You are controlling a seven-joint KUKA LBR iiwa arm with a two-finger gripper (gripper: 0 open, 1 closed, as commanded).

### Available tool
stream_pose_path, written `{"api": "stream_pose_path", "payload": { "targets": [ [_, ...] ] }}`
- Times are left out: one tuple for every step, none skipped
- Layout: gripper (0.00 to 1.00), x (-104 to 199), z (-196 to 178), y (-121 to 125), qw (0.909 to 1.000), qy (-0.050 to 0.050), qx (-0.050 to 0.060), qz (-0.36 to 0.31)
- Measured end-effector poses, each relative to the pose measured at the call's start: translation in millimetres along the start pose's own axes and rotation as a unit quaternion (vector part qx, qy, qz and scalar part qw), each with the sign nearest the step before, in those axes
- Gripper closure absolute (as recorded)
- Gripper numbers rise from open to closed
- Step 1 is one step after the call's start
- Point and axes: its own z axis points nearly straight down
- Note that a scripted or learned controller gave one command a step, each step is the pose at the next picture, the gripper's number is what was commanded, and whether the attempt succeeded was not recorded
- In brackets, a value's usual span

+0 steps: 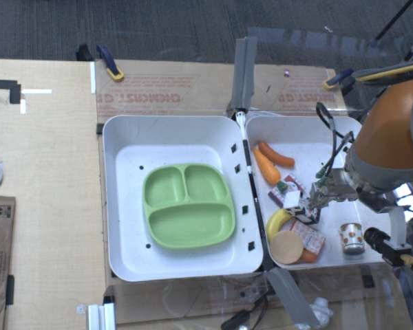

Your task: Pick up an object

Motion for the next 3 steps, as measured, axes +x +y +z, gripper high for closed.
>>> {"api": "stream_pose_path", "payload": {
  "targets": [
    [1.0,107.1,0.0,58.4,0.9982,-0.001,0.0,-0.059],
    [1.0,119.5,-0.4,107.1,0.988,-0.002,-0.001,-0.155],
    [1.0,204.6,65.3,157.9,0.9906,-0.002,-0.001,-0.137]
  ]
}}
